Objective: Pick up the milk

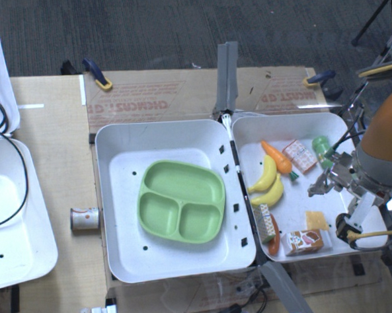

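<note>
We see the right bin (294, 130), then our arm (380, 141) over its right side. The milk (303, 242) lies at the front wall, long axis left-right, forward-left of the claw (330, 177); claw state unclear.

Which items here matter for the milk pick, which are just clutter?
Job: milk carton, near corner of right bin; gripper, above that bin, apart from the carton.

Clutter: bananas, carrot, cheese wedge, green divided plate in left bin.
</note>
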